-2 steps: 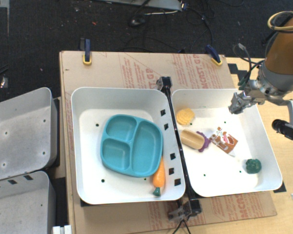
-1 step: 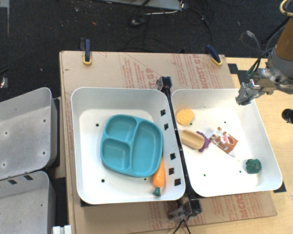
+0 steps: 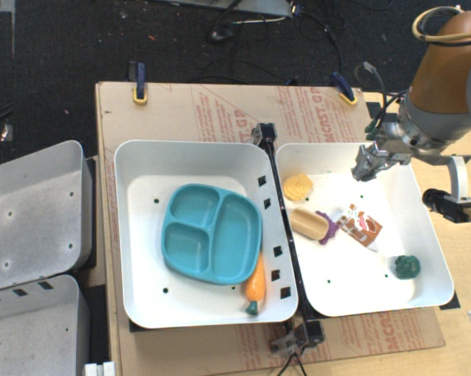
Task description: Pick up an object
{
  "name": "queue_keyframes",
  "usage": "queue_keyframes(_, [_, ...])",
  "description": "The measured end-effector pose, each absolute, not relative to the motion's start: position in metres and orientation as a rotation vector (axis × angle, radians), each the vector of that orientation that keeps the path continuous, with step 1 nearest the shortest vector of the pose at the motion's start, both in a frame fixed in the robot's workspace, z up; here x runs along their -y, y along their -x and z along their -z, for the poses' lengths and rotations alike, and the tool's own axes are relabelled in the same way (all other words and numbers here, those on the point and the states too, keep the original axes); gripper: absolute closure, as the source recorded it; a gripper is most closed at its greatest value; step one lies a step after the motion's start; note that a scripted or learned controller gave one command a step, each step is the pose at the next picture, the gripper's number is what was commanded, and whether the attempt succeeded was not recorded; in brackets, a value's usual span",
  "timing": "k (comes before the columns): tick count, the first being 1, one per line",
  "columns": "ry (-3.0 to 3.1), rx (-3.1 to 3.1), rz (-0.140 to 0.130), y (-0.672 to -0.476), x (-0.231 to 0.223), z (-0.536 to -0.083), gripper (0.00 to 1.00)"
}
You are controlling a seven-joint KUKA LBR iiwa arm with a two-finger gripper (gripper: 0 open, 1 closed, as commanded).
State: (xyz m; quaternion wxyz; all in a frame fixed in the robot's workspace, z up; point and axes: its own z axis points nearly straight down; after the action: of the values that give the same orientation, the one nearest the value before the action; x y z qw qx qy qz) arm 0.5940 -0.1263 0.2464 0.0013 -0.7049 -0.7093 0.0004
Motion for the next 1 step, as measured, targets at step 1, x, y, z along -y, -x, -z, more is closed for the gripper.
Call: queue_keyframes(1, [2.211, 2.227, -0.001, -0.5703, 0.0720, -0.2355, 1.00])
